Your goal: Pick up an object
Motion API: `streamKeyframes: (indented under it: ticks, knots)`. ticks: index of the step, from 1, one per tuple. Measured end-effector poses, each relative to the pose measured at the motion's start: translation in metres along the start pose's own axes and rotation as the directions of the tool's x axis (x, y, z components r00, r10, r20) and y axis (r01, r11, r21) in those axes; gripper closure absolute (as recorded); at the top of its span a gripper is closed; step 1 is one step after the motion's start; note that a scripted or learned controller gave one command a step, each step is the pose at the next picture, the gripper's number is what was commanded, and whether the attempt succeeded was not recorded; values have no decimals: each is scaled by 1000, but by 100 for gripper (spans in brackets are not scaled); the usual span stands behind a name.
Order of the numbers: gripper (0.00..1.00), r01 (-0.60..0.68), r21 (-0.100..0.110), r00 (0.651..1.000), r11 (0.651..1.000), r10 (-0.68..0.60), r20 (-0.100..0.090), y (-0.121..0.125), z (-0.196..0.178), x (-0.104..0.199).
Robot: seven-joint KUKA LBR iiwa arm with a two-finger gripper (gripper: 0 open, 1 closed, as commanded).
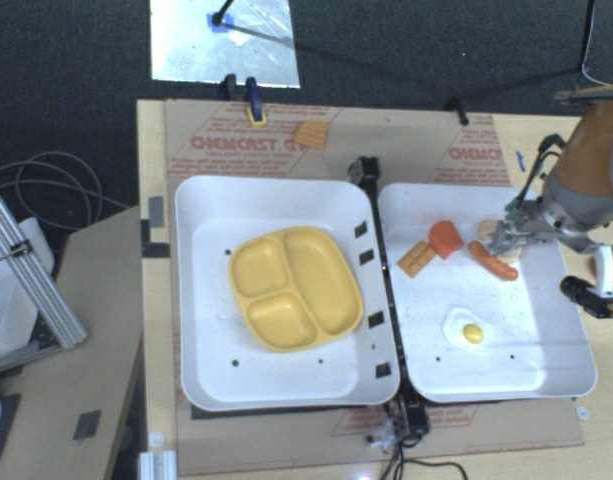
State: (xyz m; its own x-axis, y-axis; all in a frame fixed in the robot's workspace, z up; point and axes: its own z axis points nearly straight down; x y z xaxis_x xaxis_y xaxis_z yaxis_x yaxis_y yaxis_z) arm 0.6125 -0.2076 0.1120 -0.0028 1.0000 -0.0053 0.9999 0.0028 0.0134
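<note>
The end effector [506, 236] hangs low in the right bin [546, 368], at its far right side, just above or touching the near end of a small red-orange sausage [494, 261]; whether it is wide, narrow or closed on anything cannot be told from this slanted view, since the metal parts blur together. The sausage is the likeliest thing to be picked, and it lies diagonally just beside an orange-red block [444, 238] and near a tan waffle piece [417, 259], with a fried egg [468, 330] further toward the front of the bin. The risk, as I judge it, is a glancing grasp: the sausage is rounded, smooth and slender, so a pinch near its tip could squirt it sideways or roll it toward the block, and the slick white plastic floor of the bin offers little friction to stop it. The egg is flat and thin, hard to get under. The left bin [201, 268] holds a yellow divided plate [296, 288], matte and rigid with three shallow compartments, well apart from the action. Both bins sit on a cardboard-covered tabletop [276, 138].
</note>
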Motion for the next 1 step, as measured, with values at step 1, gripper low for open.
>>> streamKeyframes:
  ticks: [1]
  knots:
    - [0,0,1,1000,1000,0,-1,0,1,0]
